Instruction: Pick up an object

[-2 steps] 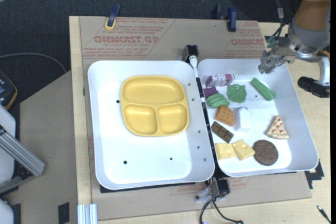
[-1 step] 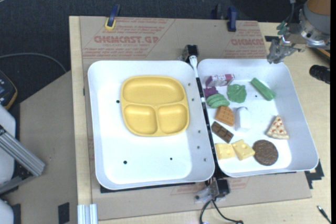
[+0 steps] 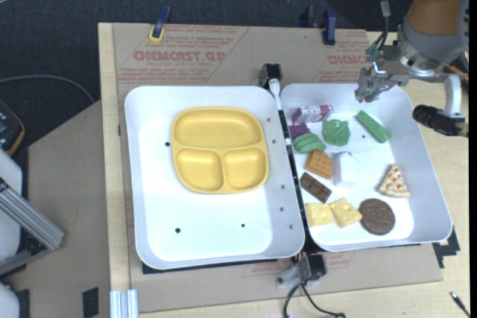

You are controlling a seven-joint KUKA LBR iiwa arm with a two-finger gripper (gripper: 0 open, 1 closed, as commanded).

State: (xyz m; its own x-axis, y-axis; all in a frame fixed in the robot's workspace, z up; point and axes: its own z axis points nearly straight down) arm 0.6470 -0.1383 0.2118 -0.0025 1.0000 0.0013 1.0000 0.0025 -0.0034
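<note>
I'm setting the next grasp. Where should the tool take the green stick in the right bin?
Probably across the middle of the green stick, from straight above. It lies flat and slanted, long and narrow, with bare bin floor on both long sides, so fingers set across its width should fit. The tool hangs just beyond its upper end.

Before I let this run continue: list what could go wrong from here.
1. The tool hovers near the right white bin's far rim; descending there might strike it.
2. The small toy foods lie crowded: the orange waffle piece touches the dark brown chocolate bar, so a grab may nudge neighbours.
</note>
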